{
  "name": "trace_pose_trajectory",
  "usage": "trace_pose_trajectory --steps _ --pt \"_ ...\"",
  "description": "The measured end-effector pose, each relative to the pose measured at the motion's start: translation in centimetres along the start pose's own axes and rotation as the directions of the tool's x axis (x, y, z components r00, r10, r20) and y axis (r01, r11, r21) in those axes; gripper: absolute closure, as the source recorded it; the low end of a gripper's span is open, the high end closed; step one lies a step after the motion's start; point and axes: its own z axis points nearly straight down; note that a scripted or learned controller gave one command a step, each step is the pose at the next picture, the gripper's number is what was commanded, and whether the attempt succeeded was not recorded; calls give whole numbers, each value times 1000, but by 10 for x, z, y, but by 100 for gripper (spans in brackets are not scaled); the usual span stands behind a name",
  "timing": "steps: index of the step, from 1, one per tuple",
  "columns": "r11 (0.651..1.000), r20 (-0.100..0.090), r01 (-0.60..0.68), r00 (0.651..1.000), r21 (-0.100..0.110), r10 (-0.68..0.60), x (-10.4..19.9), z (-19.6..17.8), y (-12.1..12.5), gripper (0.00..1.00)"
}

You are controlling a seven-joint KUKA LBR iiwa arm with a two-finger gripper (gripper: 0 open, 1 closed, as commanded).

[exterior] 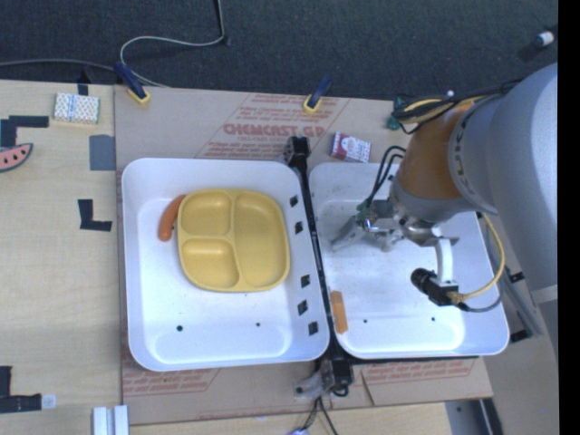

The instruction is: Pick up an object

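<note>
Nearest the camera, at the bench's front edge, a dark clamp [324, 383] sits where the two bins meet, presumably pinning them side by side so they cannot slide under the arm.

Just behind it, a small orange piece [338, 311] lies in the right bin [471, 338], tight against the divider wall. Judgement: an awkward candidate, since the wall crowds one side.

Left bin [145, 333] carries a yellow divided plate [234, 239], flat and face up, in its far half. An orange sausage-like object [167, 218] lies touching the plate's left rim; likewise hemmed in on one side.

Arm: reaches in from the right, orange band and grey wrist tilted down over the right bin's far half. Gripper [349, 232] is low over the bin floor, fingers pointing toward the divider. Fingers appear slightly apart, and nothing is visible between them. Bin floor beneath the tips looks bare, so I judge the grasp has no target where it is; the orange piece is well forward of it.

Farther back, behind the bins, a small red-and-white packet [349, 147] rests on the cardboard sheet [263, 125].
</note>
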Motion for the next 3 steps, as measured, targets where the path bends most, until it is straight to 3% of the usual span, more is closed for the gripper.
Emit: trace_pose_trajectory --steps 1,2,3 --pt "1000 2 -1 1000 -3 1 -1 -10 1 100" --pt "1000 1 0 1000 -2 0 0 -19 1 100" --pt "1000 1 0 1000 -2 0 0 -19 1 0"
